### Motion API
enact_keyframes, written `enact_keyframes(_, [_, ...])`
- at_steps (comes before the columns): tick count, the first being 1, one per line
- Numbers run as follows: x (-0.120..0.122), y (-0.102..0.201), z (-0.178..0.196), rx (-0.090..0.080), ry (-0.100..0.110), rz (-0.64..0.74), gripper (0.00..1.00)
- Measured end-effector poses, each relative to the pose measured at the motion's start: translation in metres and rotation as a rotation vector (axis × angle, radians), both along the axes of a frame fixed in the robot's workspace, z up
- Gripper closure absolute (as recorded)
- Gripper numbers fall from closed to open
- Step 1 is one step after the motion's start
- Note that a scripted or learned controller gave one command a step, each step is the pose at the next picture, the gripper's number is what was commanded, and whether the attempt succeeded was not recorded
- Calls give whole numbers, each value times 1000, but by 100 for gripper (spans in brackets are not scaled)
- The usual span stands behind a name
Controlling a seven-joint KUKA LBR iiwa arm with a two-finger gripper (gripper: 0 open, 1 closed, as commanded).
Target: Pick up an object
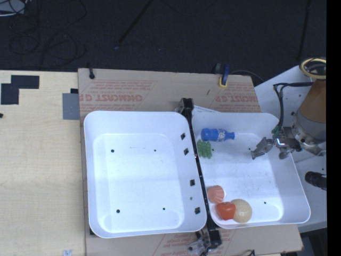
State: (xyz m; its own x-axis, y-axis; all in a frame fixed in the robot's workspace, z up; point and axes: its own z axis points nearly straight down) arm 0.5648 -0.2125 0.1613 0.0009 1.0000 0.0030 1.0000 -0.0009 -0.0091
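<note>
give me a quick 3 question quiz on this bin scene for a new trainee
1. True or false: the blue bottle lies in the left bin.
2. Which thing sits closest to the divider between the bins? A) green object B) cream ball C) blue bottle
3. Fill in: the red object touches the cream ball in the right bin's ______ corner, near or far from the camera.

Key:
1. False. It lies in the right bin, near its far wall.
2. A. The green object lies right beside the divider.
3. Near. Both sit with an orange-pink piece in the near left corner, well away from the gripper at the right side.
</note>
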Motion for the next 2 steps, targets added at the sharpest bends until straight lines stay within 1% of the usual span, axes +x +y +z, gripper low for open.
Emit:
enact_keyframes(1, [12,-2,87,-5,-15,3,0])
enact_keyframes(2, [2,0,-26,0,1,1,0])
